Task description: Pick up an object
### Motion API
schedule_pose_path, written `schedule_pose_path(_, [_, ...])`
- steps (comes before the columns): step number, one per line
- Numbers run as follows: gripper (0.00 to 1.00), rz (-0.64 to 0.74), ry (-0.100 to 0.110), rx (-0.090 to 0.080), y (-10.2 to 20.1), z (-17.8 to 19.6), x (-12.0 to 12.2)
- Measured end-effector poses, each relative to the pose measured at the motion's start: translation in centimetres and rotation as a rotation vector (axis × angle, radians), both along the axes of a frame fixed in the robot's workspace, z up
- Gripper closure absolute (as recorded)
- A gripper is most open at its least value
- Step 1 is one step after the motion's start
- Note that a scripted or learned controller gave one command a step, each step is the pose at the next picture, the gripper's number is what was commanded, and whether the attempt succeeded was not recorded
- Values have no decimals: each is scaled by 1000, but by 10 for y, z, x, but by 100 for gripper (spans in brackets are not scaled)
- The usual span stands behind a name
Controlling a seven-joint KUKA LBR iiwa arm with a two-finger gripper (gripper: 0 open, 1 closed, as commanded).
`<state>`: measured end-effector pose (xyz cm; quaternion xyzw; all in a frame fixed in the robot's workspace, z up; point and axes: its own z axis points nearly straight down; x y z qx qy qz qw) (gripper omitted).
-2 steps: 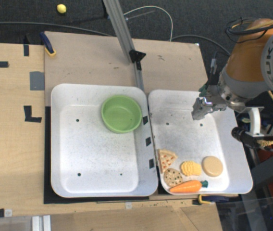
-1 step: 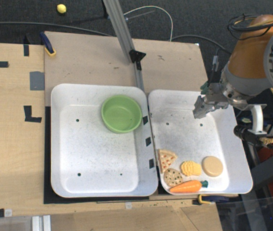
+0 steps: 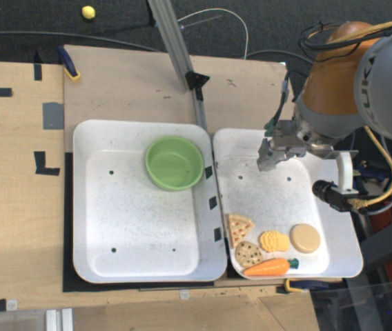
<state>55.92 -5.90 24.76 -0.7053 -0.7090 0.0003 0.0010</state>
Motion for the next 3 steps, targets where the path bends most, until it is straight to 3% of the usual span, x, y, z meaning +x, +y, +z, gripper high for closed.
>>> schedule_pose_path(3, [100,2,2,-1,155,-30,-1])
